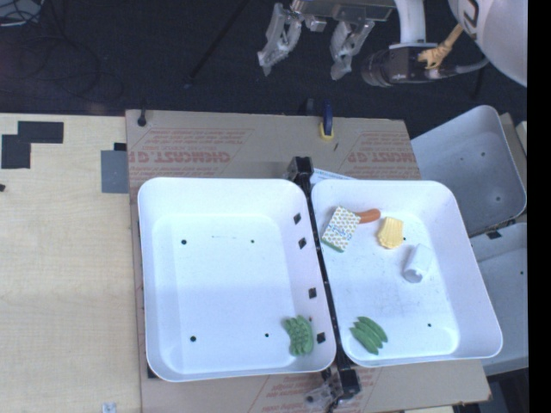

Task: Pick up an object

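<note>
The tool (314,46) hangs high at twelve o'clock, beyond the far edge of the desk (60,256), its fingers spread apart with nothing between them. The candidates lie loose in the right bin (478,317): a patterned packet (341,228) and yellow block (390,232) toward eleven o'clock, a white cylinder (417,263) near centre, a green pod (368,334) at seven. Another green piece (300,335) sits at five o'clock in the left bin (164,317), hard against the wall, probably awkward to grasp

Gripper (312,48): two silvery metal fingers (275,41), boxy grey mount. White rounded arm casing (495,20) at 1 o'clock, dark lettering, black joint ring below.
</note>
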You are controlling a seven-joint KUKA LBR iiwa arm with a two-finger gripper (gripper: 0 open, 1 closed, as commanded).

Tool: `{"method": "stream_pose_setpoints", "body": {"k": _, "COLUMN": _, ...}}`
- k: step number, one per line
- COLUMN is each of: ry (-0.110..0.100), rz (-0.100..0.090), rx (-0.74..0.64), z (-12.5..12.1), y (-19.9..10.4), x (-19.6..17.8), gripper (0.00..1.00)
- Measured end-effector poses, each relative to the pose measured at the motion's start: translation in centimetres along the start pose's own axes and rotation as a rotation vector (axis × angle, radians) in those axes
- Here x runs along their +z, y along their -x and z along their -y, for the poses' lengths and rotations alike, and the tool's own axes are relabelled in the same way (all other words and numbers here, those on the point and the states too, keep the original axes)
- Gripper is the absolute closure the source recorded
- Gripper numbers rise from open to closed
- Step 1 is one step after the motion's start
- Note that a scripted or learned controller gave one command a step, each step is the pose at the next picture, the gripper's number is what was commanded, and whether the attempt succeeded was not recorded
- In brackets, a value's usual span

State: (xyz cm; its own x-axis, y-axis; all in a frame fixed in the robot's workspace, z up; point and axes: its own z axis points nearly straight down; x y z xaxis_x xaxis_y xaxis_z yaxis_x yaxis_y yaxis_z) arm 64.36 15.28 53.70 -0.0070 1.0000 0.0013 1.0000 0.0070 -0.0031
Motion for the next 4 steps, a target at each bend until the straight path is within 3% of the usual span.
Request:
{"method": "stream_pose_setpoints", "body": {"k": 1, "ry": -0.001, "rz": 0.001, "rx": -0.001, "z": 0.0, "y": -7.8, "x": 0.1, "gripper": 0.00}}
{"method": "stream_pose_setpoints", "body": {"k": 2, "ry": -0.005, "rz": 0.004, "rx": -0.001, "z": 0.0, "y": -7.6, "x": -0.9, "gripper": 1.00}}
{"method": "stream_pose_setpoints", "body": {"k": 3, "ry": -0.003, "rz": 0.004, "rx": 0.012, "z": 0.0, "y": -0.1, "x": 0.0, "gripper": 1.00}}
{"method": "stream_pose_setpoints", "body": {"k": 4, "ry": -0.001, "rz": 0.001, "rx": 0.001, "z": 0.0, "y": -6.4, "x": 0.1, "gripper": 1.00}}
